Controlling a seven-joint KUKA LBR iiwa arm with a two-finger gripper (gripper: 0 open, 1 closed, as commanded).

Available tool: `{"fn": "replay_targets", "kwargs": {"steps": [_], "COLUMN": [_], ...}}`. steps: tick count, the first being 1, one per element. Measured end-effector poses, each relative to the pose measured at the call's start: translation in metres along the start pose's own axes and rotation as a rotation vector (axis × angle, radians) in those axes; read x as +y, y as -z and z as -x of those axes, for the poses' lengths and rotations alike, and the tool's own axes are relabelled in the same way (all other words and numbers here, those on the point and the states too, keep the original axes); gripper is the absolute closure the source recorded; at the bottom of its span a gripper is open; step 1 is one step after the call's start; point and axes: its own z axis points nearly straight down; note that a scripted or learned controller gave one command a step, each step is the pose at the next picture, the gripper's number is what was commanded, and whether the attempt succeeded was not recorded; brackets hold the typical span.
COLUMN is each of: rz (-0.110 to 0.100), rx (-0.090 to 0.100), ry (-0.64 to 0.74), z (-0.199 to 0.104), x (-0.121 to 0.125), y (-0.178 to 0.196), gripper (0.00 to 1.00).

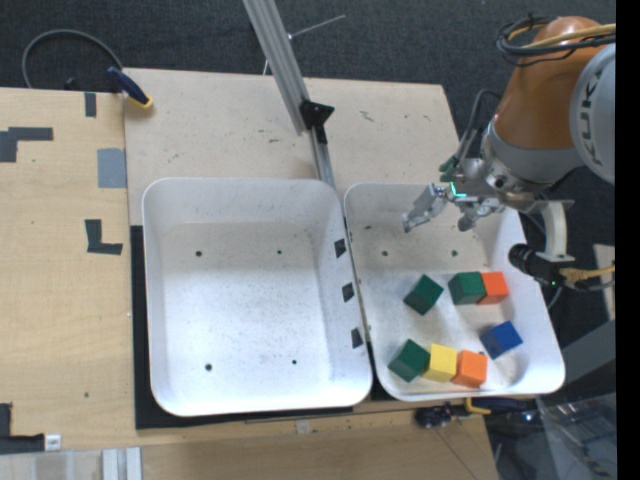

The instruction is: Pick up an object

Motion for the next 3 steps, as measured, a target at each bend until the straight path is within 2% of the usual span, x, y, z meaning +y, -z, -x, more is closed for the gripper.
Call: {"fn": "replay_targets", "kwargs": {"steps": [1, 2, 3], "rz": [0.004, -0.002, -0.002], "rx": [-0.001, -0.001, -0.001], "ry": [0.001, 0.0, 0.0], "z": [0.0, -0.006, -0.002], "x": [0.001, -0.008, -0.005], "y": [0.002, -0.057, -0.12], "gripper": [0.0, 0.0, 0.0]}}
